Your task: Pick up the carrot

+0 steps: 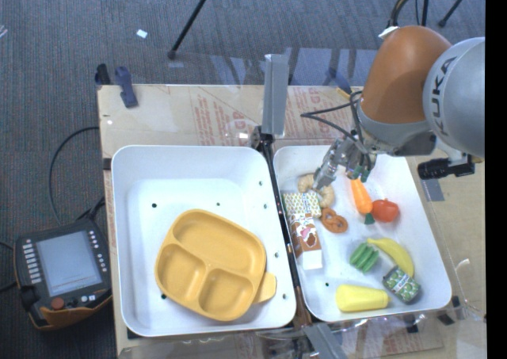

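The carrot (361,196) is a small orange toy with a green stub at its lower end. It lies in the upper middle of the right bin (424,227), right beside a red tomato (385,210). My gripper (342,174) hangs over the top of that bin, just up and left of the carrot. It is open, with one finger (325,177) reaching down to the left and nothing between the fingers. The orange wrist band and grey arm loom above on the right.
The right bin also holds a pretzel (333,221), a small carton (305,229), a beige piece (307,183), a banana (394,253), green pods (364,257), a yellow wedge (362,297) and a tin (402,285). A yellow divided plate (210,264) lies in the left bin (135,191).
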Controlling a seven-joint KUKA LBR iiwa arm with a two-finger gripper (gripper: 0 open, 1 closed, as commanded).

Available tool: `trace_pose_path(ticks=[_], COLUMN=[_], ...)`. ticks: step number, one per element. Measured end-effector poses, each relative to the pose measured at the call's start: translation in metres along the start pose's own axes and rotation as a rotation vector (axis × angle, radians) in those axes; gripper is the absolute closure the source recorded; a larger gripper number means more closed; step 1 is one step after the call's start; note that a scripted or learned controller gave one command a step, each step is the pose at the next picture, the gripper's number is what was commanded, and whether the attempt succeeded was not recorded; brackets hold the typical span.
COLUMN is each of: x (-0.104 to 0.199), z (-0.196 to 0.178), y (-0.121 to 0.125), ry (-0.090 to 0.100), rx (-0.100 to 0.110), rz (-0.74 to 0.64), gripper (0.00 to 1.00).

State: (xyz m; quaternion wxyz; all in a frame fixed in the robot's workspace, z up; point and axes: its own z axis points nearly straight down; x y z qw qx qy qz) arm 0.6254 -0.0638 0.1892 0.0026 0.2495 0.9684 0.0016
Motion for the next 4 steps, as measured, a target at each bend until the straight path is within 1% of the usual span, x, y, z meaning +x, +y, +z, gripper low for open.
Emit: trace_pose_path(ticks=[1, 2, 3, 4], x=[0.0, 0.078, 0.065, 0.101], z=[0.005, 0.006, -0.062, -0.062], y=[0.002, 0.049, 0.038, -0.053], ry=[0.007, 0.009, 0.003, 0.007], rx=[0.009, 0.013, 0.008, 0.014], rz=[0.373, 0.654, 0.742, 0.82], gripper=[1.0, 1.0, 1.0, 1.0])
